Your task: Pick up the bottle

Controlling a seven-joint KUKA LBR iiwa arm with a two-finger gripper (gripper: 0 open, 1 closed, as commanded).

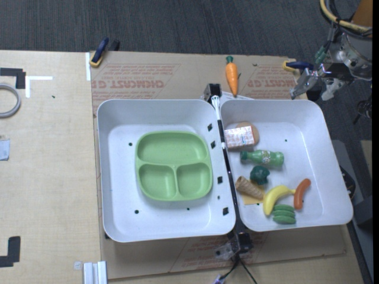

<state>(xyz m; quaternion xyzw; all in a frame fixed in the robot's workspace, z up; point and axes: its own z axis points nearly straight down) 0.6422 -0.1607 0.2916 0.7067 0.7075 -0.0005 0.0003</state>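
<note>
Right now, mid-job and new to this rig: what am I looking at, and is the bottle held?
One fixed camera looks down at a slant on two white bins. The arm's gripper is at upper right, above the right bin's far corner; nothing shows between its fingers. The green bottle lies on its side in that bin, near a wrapped package, broccoli, banana, sausage and cone. The left bin holds a green divided tray. A toy carrot lies outside.

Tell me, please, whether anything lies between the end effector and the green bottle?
Nothing visible does. The end effector hangs beyond the right bin's far rim; bare bin floor separates it from the bottle.
</note>
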